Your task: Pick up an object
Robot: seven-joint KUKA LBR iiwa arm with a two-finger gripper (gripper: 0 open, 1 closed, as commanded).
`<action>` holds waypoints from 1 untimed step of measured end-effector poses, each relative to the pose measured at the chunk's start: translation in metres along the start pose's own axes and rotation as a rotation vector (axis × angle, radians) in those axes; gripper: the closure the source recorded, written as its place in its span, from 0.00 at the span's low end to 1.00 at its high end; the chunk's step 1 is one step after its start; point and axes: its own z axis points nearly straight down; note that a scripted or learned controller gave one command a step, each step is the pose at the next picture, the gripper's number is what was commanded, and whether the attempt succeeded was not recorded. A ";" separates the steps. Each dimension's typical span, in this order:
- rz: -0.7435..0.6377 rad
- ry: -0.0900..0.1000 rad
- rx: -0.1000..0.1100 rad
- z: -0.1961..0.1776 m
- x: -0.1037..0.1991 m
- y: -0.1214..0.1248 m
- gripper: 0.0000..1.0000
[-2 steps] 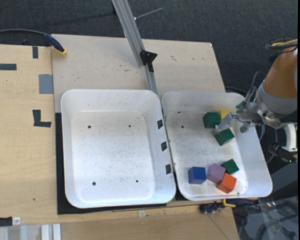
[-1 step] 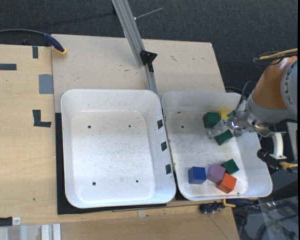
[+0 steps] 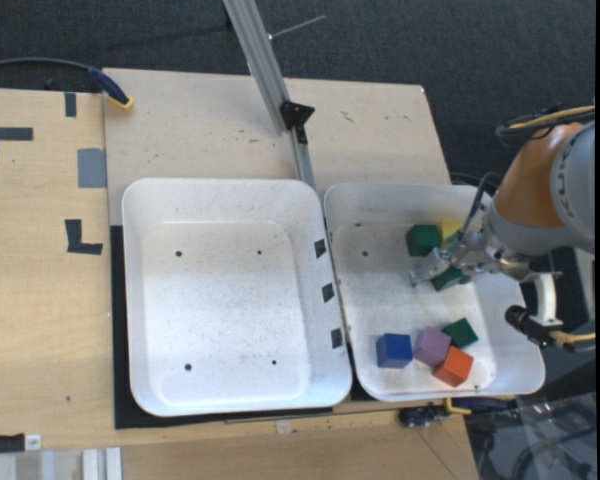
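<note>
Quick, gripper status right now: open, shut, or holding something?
Gripper: low in the right white bin, close against a dark green block; open or shut cannot be told.

My arm point(image 3: 550, 193) grey w/ orange band, two white bins point(image 3: 140, 218) w/ dark specks, blocks: dk green point(image 3: 422, 239), yellow point(image 3: 450, 232), blue point(image 3: 394, 350), purple point(image 3: 432, 346), orange point(image 3: 455, 367), green point(image 3: 461, 332), bench point(image 3: 40, 268) tan w/ grey tape marks.
</note>
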 end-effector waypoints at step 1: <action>-0.001 0.001 0.000 -0.011 0.001 0.000 1.00</action>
